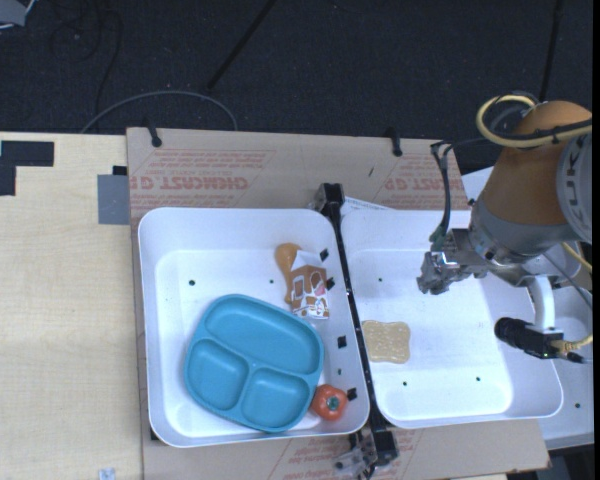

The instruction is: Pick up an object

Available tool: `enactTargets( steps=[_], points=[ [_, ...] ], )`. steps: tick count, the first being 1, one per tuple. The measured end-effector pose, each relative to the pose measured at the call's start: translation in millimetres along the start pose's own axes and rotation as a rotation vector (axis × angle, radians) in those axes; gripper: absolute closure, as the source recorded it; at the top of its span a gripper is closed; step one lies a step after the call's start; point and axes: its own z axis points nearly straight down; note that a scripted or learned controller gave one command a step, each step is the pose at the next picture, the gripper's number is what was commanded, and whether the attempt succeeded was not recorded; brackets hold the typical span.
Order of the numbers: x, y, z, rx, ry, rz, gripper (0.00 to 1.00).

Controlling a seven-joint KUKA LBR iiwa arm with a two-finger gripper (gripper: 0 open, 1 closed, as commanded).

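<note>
You have two shallow white plastic bins side by side on the bench: the left bin (165,268) and the right bin (480,388). The grey arm with its orange band (540,183) enters at 3 o'clock, and its two-finger gripper (435,276) hangs over the upper part of the right bin, toward that bin's 10 o'clock corner. Nothing sits between its fingers.

In the right bin, a flat tan square sponge-like pad (386,341) lies on the floor near the left wall, at about 7 o'clock from the gripper and apart from it.

In the left bin, a blue plastic divided plate with three compartments (252,361) fills the lower half, tilted slightly. At the plate's 4 o'clock, touching or just beside its rim, rests a small red-orange tomato-like ball (329,402). At the plate's 1 o'clock lies a small white printed packet with red-brown markings (310,293), and just beside it, at its 11 o'clock, a small orange-brown curved piece (287,259). Whether those two touch, you cannot tell.
</note>
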Motion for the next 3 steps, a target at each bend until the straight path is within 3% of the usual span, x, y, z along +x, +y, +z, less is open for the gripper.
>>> enactTargets(
  steps=[3],
  points=[
    [140.6, -35.4, 4.2, 0.002, -0.001, 0.001, 1.0]
  ],
)
